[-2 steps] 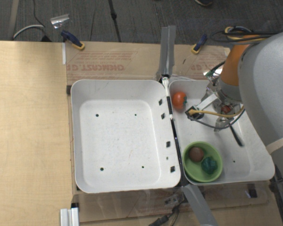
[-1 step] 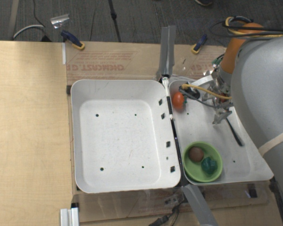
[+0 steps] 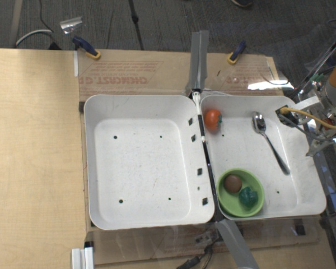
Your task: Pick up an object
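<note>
— Camera view, right bin (image 3: 302,203)?
— Spoon (image 3: 270,143), tomato (image 3: 212,118) by the divider, green bowl (image 3: 241,193) holding two small items.
— Gripper (image 3: 319,129)?
— At the right rim; grip state can't be told.

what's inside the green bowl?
The green bowl in the right bin holds two things: a round brown object and a teal-green object beside it. The bowl floor beneath them is covered, so anything under them can't be seen.
</note>
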Controlling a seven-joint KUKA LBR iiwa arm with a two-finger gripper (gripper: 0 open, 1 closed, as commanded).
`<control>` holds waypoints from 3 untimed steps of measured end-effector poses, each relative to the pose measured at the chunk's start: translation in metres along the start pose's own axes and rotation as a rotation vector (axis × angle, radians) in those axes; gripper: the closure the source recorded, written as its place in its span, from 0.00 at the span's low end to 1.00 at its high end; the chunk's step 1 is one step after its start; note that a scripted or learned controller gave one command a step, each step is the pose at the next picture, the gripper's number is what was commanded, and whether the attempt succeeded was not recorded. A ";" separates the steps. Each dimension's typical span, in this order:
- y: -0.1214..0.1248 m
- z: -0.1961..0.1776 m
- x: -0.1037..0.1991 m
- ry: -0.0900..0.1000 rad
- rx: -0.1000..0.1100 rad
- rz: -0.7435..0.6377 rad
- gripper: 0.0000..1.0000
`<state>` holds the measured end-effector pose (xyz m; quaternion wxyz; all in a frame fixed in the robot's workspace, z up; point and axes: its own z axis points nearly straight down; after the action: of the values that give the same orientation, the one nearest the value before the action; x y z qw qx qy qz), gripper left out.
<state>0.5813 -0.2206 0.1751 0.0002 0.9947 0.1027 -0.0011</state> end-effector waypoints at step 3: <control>-0.105 0.083 0.090 0.001 0.001 -0.019 0.00</control>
<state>0.6476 -0.0993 0.0922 -0.0005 0.9937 0.1119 -0.0006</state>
